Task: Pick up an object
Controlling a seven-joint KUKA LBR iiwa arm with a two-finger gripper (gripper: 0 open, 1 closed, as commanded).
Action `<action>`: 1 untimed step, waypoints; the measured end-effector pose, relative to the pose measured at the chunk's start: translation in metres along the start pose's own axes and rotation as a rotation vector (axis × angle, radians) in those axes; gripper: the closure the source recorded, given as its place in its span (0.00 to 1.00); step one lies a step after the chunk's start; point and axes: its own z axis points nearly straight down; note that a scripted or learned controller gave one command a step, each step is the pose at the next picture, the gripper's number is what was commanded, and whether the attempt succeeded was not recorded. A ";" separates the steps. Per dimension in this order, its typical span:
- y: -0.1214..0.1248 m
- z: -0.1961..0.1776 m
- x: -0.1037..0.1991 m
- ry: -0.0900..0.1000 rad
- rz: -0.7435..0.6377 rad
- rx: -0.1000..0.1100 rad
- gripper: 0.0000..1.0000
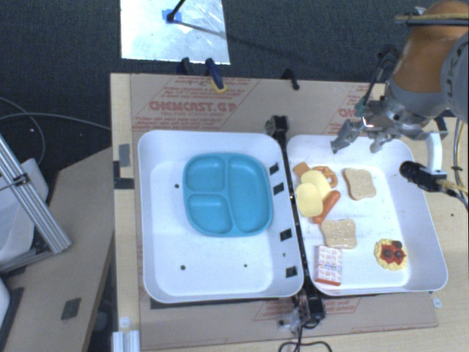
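Observation:
My gripper [360, 142] hovers over the far edge of the right bin [421, 218], its two fingers spread open with nothing between them. Below it in the bin lie a toast slice [359, 183], two yellow rounds [312, 191], an orange sausage [328, 206] and a brown pretzel-like piece [302, 170]. Nearer the front are a square cracker [339, 233], a red and white packet [329, 264] and a small pizza piece [390, 254]. The toast slice is the closest to the gripper, a little toward the front.
The left bin [165, 262] holds a blue divided plate [223, 194]. A black divider with clips [286, 196] runs between the bins. A black part [421, 174] juts in over the right bin's right side. A shiny sheet [174, 20] lies at the back.

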 end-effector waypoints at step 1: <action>-0.002 0.111 -0.030 0.000 0.004 0.008 0.00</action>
